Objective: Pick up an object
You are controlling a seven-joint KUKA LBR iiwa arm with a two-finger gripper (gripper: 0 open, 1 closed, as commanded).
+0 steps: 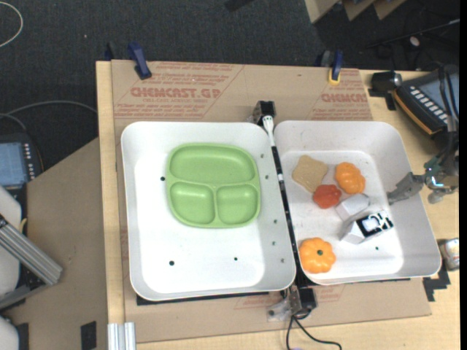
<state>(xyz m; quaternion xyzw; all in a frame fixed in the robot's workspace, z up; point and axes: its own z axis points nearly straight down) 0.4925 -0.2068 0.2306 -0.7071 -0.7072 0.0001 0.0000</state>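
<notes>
- Big picture: I read the pick as not yet done. Every obj I can see lies in a bin, nothing lifted, so approach, grasp and lift are all left.
- Left bin (146, 268): holds the green divided tray (213, 184), the largest item, lying flat near the bin's middle.
- Right bin (394, 148): holds the small stuff, so prob. my target area.
- Tan block (309, 172) sits top-left in that bin; upper orange pumpkin (349, 177) just to its right; red piece (327, 195) below, touching or nearly touching both.
- Lower orange pumpkin (317, 254) sits near the front-left corner, apart from the rest – looks the easiest grab, imo.
- White block (352, 208) and a black-and-white piece (373, 224) lie together mid-bin.
- Gripper (406, 187): I see it at the right bin's right side, near the rim, well apart from the objs. Can't tell how the jaws stand; too small and blurred. Nothing visible in its grasp.
</notes>
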